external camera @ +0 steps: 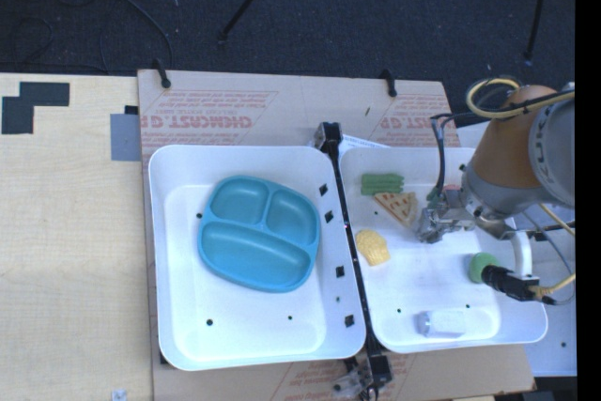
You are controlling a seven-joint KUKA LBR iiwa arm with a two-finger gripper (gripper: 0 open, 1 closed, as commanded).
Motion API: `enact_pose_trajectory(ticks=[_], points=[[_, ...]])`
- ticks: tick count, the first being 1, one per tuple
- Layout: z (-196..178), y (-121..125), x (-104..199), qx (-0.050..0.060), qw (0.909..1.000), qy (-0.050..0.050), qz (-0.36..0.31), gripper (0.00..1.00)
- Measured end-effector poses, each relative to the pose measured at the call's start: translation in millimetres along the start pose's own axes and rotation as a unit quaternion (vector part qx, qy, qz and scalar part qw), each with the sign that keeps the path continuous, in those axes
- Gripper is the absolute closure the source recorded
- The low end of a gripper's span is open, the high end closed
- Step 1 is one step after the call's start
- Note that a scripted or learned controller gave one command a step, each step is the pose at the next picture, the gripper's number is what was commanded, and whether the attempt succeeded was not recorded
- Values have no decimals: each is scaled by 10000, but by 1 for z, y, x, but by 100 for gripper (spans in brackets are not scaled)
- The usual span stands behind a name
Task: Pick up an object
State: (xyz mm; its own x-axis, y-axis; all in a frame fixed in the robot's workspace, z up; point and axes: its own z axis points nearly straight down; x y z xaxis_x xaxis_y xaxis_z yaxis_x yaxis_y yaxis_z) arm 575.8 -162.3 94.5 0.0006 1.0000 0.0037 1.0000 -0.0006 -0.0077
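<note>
Hovering low in the right bin (526,333), my gripper (434,228) sits just right of the tan wedge (397,206); I cannot tell its state (too blurred). Wedge looks light, stiff; grip across its 2 long edges. Yellow piece (373,247) lies below-left of it.

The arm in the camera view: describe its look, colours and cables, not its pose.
The arm is rounded and grey, with a broad orange band above the wrist. A yellow cable loop sits on top and a dark cable runs down toward the small metallic grey gripper.
</note>
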Motion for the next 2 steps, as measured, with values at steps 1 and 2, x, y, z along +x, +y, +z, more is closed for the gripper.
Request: enact_pose_trajectory(ticks=[1, 2], points=[[-48, -7, 7, -26, 10000, -12, -14, 100], [-90, -1, 12, -28, 10000, -14, -17, 100]])
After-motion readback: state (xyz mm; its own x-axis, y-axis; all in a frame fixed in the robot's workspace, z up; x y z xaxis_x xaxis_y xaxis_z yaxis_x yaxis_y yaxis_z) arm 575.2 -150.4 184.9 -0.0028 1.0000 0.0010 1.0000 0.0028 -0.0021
